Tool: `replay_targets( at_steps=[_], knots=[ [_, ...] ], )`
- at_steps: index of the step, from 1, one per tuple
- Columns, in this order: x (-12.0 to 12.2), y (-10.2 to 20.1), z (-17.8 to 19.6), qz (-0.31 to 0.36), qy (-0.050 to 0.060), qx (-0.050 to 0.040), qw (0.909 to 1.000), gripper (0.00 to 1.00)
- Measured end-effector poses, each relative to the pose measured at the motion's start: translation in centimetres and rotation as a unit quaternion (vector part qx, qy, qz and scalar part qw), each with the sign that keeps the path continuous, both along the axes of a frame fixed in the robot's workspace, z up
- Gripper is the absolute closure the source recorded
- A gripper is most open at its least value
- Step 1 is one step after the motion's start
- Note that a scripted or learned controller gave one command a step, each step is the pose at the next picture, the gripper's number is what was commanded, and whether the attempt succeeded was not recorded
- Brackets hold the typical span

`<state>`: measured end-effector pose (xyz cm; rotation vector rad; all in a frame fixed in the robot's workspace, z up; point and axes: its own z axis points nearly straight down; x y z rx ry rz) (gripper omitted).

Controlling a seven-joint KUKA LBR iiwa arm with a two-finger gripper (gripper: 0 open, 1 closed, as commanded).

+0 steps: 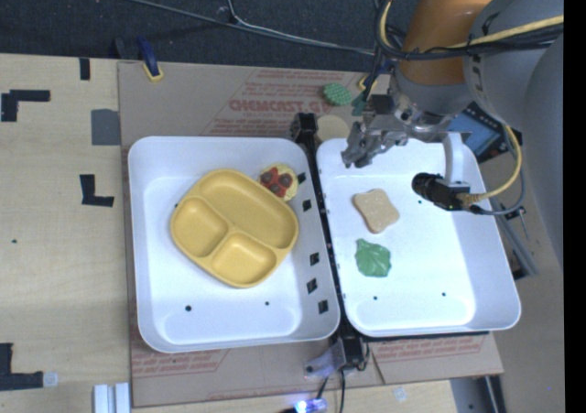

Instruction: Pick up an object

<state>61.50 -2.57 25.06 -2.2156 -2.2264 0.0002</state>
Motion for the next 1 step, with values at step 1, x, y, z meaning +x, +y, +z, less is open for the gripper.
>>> replay_targets(
  at_steps=[1],
  knots=[
    [0.64,6.28,-0.68,0.001,0.0,-0.0001,1.0,1.0]
  ],
)
